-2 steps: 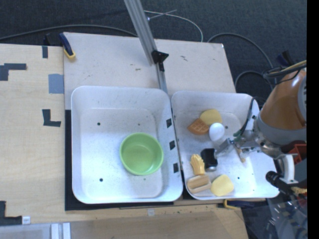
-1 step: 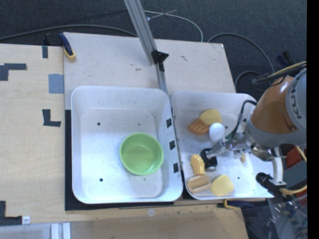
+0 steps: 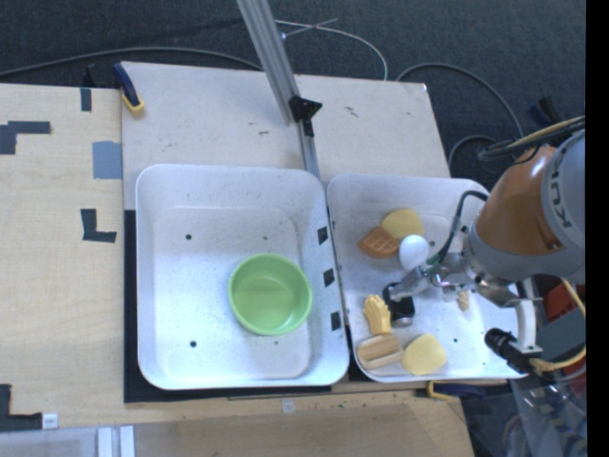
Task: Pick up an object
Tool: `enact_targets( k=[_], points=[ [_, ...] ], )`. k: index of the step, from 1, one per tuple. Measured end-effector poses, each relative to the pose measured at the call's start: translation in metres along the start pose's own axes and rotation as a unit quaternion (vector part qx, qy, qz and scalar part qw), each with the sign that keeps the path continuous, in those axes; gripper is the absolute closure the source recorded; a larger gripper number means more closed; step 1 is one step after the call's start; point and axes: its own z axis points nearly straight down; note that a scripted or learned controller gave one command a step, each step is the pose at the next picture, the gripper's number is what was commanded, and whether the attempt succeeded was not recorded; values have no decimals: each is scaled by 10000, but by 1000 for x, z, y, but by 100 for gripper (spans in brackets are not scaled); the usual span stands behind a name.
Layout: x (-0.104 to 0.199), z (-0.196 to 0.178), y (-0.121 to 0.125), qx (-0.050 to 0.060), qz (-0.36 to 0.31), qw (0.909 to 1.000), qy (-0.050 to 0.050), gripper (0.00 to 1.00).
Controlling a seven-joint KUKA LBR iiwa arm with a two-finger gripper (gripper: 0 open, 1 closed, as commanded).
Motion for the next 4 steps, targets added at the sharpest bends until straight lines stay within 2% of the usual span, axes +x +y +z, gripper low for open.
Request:
enact_targets(
  k=[1, 2, 3, 4],
  points=[
    [-1, -12, 3, -42, 4, 10000, -15, 100],
    [1, -60, -4, 51, 8, 10000, -19, 100],
    [5, -117, -11, 44, 6, 10000, -20, 100],
    [6, -119, -11, 68, 8, 10000, -13, 100]
  ],
)
